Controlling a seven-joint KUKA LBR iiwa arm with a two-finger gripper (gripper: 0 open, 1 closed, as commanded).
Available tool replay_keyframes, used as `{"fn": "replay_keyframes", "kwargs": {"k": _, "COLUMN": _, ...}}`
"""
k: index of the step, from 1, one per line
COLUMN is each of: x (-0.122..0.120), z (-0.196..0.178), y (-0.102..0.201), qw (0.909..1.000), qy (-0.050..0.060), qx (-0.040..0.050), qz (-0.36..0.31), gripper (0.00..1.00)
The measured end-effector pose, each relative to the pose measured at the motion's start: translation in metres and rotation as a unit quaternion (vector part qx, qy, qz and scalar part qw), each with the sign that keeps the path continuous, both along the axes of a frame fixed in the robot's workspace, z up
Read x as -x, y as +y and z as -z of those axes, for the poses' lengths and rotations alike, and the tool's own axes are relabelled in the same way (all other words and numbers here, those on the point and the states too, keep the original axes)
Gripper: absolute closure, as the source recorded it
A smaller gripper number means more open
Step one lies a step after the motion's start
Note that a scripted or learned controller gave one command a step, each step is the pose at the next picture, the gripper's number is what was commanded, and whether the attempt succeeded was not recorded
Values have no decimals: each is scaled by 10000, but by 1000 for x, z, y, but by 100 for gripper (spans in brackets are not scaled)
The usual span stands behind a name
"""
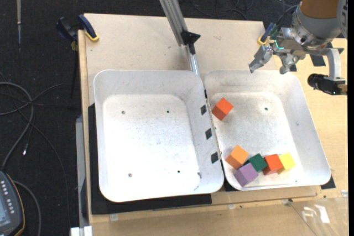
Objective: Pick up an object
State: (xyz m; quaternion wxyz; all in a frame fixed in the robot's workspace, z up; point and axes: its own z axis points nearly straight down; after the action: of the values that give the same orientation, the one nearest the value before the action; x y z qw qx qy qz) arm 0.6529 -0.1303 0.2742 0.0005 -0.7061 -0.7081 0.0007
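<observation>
Clustered near the right white plastic bin's (310,135) front rim, small coloured blocks (258,164) await; jaws (271,61) hover spread wide, holding nothing, above its far rim.

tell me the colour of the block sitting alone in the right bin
Orange block, seen in the camera view.

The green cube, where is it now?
The green cube lies in the right bin, near its front edge, in a cluster between the purple cube and the red cube.
</observation>
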Motion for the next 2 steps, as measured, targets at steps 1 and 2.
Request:
{"fn": "replay_keyframes", "kwargs": {"k": 1, "x": -27, "z": -2, "y": 8, "qw": 10000, "qy": -27, "qx": 6, "qz": -6, "gripper": 0}}
{"fn": "replay_keyframes", "kwargs": {"k": 2, "x": -23, "z": 75, "y": 0, "qw": 10000, "qy": 28, "qx": 0, "qz": 20, "gripper": 0}}
